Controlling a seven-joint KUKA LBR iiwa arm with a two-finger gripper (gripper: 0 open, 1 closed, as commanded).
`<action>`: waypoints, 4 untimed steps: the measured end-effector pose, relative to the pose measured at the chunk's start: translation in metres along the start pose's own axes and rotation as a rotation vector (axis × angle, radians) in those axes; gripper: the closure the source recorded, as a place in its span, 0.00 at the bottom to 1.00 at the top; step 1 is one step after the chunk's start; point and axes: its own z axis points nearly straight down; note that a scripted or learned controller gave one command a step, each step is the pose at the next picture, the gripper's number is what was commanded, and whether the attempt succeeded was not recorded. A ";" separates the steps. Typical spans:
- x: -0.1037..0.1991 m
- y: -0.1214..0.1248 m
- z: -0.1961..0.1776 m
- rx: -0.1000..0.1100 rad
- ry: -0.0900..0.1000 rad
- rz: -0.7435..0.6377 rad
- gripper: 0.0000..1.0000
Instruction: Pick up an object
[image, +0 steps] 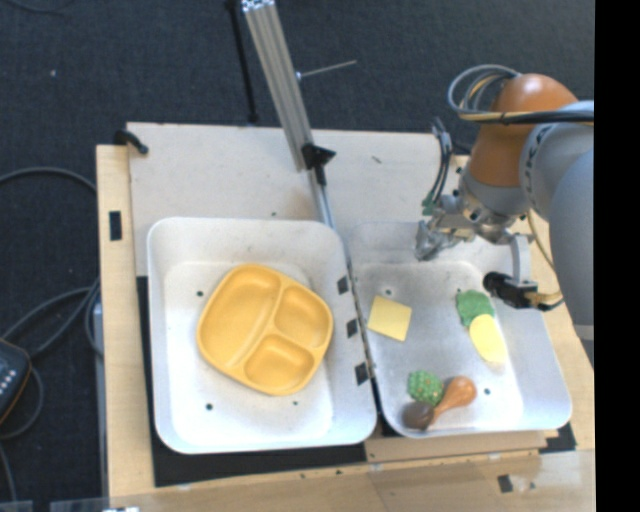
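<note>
- A brown, club-shaped toy drumstick (445, 399) lay nearest the camera, at the near edge of the right shallow white bin (535, 400), its dark end pointing left.
- At the far left of the bench, the left shallow white bin (175, 300) held a yellow plastic tray with three compartments (265, 327), sitting roughly in its middle and turned at an angle.
- A grey metal pole (290, 110) rose from the far side of the bench, between the two bins.
- In the right bin, a flat pale yellow square block (390, 319) lay near the left wall, well apart from the other items.
- A small green bumpy broccoli-like piece (424, 385) sat just beside the drumstick, touching its far side.
- Further right, a green leafy piece (474, 305) and a pale yellow oval piece (488, 338) lay against each other, the green one farther away.
- The grey two-finger gripper (432, 243) hovered over the far edge of the right bin, apart from every object; whether its fingers were apart or together could not be told.
- A black part (510, 290) of the arm hung just right of the green leafy piece.
</note>
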 end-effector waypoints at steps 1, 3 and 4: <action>0.003 -0.007 -0.059 -0.001 0.001 0.001 1.00; 0.045 -0.021 -0.103 0.004 0.003 -0.006 1.00; 0.091 -0.045 -0.099 0.005 0.003 -0.007 1.00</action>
